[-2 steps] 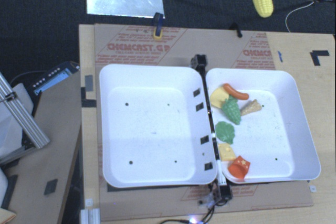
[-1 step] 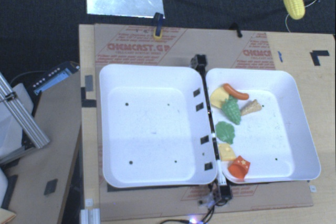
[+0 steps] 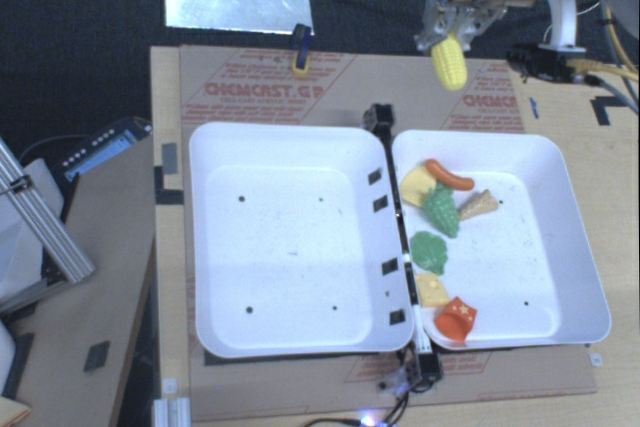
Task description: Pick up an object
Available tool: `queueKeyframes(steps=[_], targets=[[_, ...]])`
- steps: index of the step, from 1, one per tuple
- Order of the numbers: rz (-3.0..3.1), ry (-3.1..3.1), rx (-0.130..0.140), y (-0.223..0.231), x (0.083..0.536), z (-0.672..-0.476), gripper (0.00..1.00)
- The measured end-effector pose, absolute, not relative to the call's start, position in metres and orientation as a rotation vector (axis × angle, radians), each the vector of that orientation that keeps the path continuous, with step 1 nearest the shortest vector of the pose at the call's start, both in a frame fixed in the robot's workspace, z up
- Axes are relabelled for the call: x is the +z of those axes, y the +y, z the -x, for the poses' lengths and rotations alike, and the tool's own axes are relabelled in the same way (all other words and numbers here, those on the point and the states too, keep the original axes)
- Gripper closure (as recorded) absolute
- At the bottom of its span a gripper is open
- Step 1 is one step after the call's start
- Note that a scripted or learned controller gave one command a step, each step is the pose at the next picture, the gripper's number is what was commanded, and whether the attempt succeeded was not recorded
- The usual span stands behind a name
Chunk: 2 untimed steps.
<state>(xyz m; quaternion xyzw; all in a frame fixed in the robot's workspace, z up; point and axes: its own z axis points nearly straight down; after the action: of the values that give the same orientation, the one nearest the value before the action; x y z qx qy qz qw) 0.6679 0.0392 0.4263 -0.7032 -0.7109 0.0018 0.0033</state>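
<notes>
Corn in gripper, high above bins

Corn point(image 3: 449, 63) hangs pinched between the fingers of the gripper point(image 3: 447, 33), just under it, lifted beyond the right bin's point(image 3: 560, 225) far edge. Other toy food lies along that bin's left side.

the bench point(image 3: 330, 80) has a brown cardboard top with red lettering. two shallow white bins sit on it side by side, touching along their inner edges. the left bin point(image 3: 215, 150) reaches toward the bench's left edge, and the right bin point(image 3: 580, 265) toward its right edge. black clips point(image 3: 385, 205) run down the seam between them. a yellow and blue clamp point(image 3: 300, 50) sits at the bench's far edge, just beyond the left bin's far right corner.
</notes>
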Motion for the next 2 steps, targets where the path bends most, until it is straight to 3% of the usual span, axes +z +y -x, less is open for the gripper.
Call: queueKeyframes(steps=[1, 2], targets=[[2.222, -2.235, -0.017, 0.037, 0.542, -0.668, 1.00], [2.230, -2.219, -0.001, -0.050, 0.535, -0.668, 1.00]])
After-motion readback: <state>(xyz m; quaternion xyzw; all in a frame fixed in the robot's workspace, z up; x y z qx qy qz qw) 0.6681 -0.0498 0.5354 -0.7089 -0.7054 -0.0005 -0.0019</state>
